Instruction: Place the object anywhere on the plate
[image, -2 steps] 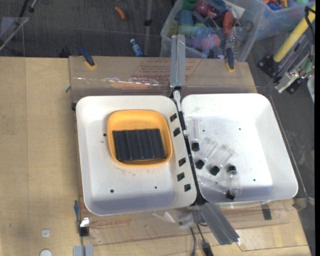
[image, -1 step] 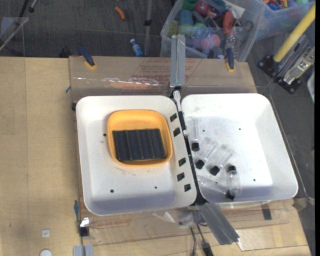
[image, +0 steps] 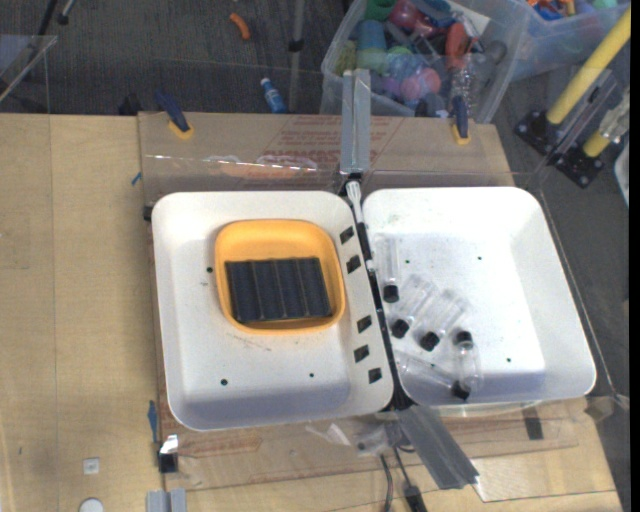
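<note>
The black ribbed slab (image: 278, 290) lies flat on the orange plate (image: 270, 232). It covers most of the plate's floor, with its ribs running near to far. I see the slab's near edge close against the plate's near rim, and a wider strip of bare orange on the far side. From this view I cannot tell whether the claw is apart or together.

The plate sits in the left bin (image: 180, 300), a little toward the far side, with white floor all around it. A few small dark dots mark that bin's floor near its near edge.

Just to the right, the two bins meet along a seam (image: 362, 300) that carries a row of small black tabs. The right bin (image: 520, 260) holds a loose cluster of clear vials (image: 430, 335) with black caps. They are gathered in its left half, close to the seam, and some lie on their sides. I cannot count them surely.

Both bins rest on a brown sheet (image: 250, 150) on the tabletop (image: 70, 300). A grey metal bar (image: 355, 120) runs from the far end of the seam. Blue clamps (image: 178, 122) grip the sheet's far edge. Beyond that stands a clear tub (image: 420, 50) of coloured toys, and a yellow bar (image: 595, 60) slants at far right.
</note>
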